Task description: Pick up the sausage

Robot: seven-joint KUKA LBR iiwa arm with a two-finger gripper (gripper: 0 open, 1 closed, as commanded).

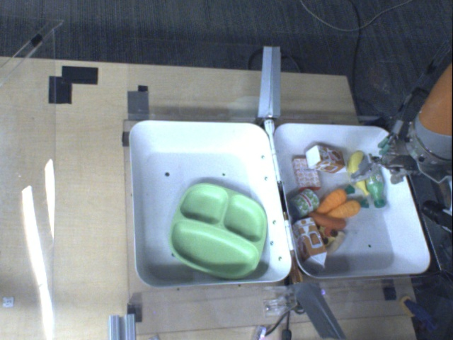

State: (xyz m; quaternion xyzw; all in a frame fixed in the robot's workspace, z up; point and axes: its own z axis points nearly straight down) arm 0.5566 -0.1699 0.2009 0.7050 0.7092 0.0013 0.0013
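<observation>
Over the right bin's (pixel 396 257) far edge the pincer (pixel 379 163) hovers, its grip impossible to tell, while the sausage (pixel 328 220) lies unpicked under the carrots (pixel 338 202) mid-bin.

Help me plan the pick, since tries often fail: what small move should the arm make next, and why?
Probably shift the gripper leftward and toward the bin's near side. It sits at the right bin's far right edge, while what looks like the sausage, a reddish piece, lies under the two carrots nearer the divider.
</observation>
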